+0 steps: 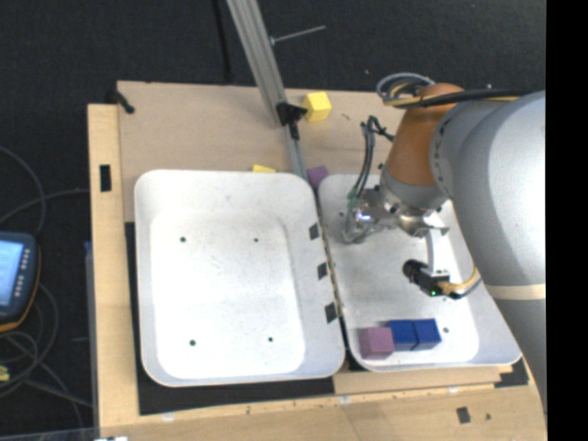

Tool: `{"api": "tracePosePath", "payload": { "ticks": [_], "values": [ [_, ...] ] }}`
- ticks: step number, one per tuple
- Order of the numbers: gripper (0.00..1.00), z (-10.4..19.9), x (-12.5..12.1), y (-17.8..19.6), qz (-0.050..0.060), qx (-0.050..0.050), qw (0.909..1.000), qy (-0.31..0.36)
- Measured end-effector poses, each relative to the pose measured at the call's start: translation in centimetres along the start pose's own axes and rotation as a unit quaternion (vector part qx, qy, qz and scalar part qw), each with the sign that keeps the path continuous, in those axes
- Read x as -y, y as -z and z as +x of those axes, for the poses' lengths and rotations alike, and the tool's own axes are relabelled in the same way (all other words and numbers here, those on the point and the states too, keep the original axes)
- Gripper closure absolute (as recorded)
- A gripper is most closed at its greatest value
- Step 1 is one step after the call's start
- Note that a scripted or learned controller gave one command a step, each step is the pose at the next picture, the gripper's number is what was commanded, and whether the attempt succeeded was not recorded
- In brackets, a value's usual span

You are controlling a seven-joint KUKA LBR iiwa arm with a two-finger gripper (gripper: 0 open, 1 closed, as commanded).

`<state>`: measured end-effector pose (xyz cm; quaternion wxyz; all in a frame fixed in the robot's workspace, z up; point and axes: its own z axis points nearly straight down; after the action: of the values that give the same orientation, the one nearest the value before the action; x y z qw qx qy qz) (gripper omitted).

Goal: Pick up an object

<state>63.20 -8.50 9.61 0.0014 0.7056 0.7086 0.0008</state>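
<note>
Claw (356,225) low in right bin (459,352), grip state unclear; purple block (376,341) and blue block (414,333) at 6 o'clock.

Around my bench lies a dark, speckled black floor (110,26), filling the top and left of the frame. The bench itself is a pale tan wooden board (184,127), with a black mat (230,386) showing along its lower centre. A grey ribbed metal post (257,44) slants down from the top centre. At the left edge sits a small handheld screen with an orange rim (14,278), and thin black cables (37,182) loop over the floor near it.
</note>
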Motion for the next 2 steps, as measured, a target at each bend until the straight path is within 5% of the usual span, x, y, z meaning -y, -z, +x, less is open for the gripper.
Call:
{"api": "tracePosePath", "payload": {
  "ticks": [1, 2],
  "values": [
    [1.00, 1.3, -3.5, 10.7, -0.004, 0.000, 1.0000, 0.000],
    [1.00, -0.1, -0.5, 10.1, 0.002, 0.001, 1.0000, -0.003]
  ]
}}
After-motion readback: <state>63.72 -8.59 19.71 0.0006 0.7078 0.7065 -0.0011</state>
